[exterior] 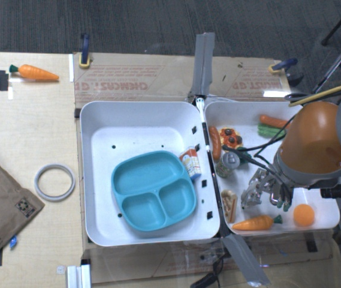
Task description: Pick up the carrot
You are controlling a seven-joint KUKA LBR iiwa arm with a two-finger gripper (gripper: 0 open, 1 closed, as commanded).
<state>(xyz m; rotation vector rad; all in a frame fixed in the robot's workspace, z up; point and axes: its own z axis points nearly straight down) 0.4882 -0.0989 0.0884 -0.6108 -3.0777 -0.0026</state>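
Orange carrot [255,223]: lies at 6 o'clock in the right bin [332,222], hard against the front wall, long axis running 3 to 9 o'clock, tip toward 9, green stub toward 3.
Claw [265,191]: hangs just beyond the carrot, at its 12 o'clock, apart from it; I cannot tell how wide it stands, and nothing shows in its hold.
Likely reason: judged as lining up above the carrot before a descent.
Neighbours: orange ball [304,215] at the carrot's 3 o'clock, near the stub, could crowd a grasp.
Second carrot [34,72]: on the counter [26,131], far at 10 o'clock, tip toward 3.
Left bin [98,161]: carries a blue divided plate [152,191].
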